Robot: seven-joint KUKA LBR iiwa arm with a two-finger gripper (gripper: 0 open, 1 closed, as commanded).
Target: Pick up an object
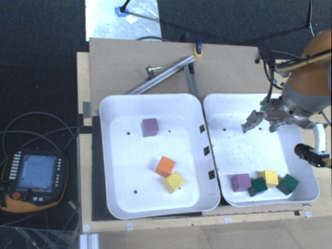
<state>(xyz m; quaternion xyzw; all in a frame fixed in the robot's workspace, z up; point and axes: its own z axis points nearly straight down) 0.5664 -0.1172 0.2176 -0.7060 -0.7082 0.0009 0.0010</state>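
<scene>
Four blocks [263,182] (right bin [226,108]), hand [263,121] above them; fingers spread, gripping nothing

No legible text or labels; pendant [34,180] screen too blurred

A single fixed camera looks down from above the bench [171,61] at a slant, set far enough back to take in both white bins whole: the left bin [111,139] near the middle of the frame and the right bin [290,198] toward the right edge. The arm [311,82] enters from the right and is cut off there. Dark floor shows along the top and left, with a handheld control pendant [33,180] at lower left; the bench's near edge runs along the bottom, apparently closest to the lens.
</scene>
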